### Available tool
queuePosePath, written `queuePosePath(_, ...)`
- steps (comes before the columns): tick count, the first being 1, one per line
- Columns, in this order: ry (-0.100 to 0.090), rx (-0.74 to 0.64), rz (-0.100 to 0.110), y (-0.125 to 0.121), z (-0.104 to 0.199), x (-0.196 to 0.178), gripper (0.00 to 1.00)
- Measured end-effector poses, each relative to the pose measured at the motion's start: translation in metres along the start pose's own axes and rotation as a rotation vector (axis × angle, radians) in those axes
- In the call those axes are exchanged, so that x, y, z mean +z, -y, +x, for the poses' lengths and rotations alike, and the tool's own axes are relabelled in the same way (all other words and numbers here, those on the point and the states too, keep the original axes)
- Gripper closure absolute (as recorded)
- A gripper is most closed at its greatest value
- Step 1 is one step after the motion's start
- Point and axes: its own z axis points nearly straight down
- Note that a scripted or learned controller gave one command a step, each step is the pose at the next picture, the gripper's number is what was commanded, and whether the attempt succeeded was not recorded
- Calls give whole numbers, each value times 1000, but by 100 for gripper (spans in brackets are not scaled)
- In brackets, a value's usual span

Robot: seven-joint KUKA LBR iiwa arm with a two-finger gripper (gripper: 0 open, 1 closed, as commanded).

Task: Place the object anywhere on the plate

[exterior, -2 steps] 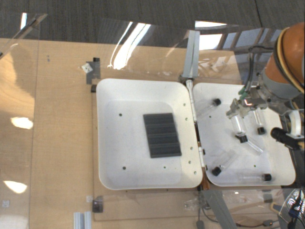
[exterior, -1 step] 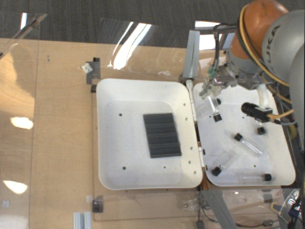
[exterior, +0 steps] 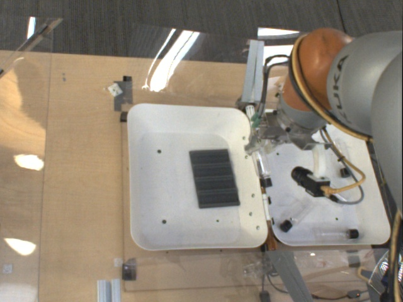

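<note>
A dark grey ribbed plate [exterior: 214,178] lies flat in the middle of the left bin [exterior: 151,225]. My gripper [exterior: 257,142] hangs low at the near-left corner of the right bin [exterior: 371,234], right beside the rim that divides the two bins, a short way right of the plate. A thin pale stick with a black piece [exterior: 264,176] lies along that rim just below the gripper. Two clear tubes with black caps rest near the right bin's front edge, one [exterior: 291,221] at the left and one [exterior: 335,234] further right.
The grey arm with its orange band [exterior: 318,55] covers the back of the right bin. A metal post [exterior: 253,71] stands behind the bins' divide. A small black clamp [exterior: 124,96] sits at the left bin's far left corner.
</note>
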Motion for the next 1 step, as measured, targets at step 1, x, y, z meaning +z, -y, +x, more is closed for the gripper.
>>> queuePosePath(1,2,824,3,-6,94,15,100)
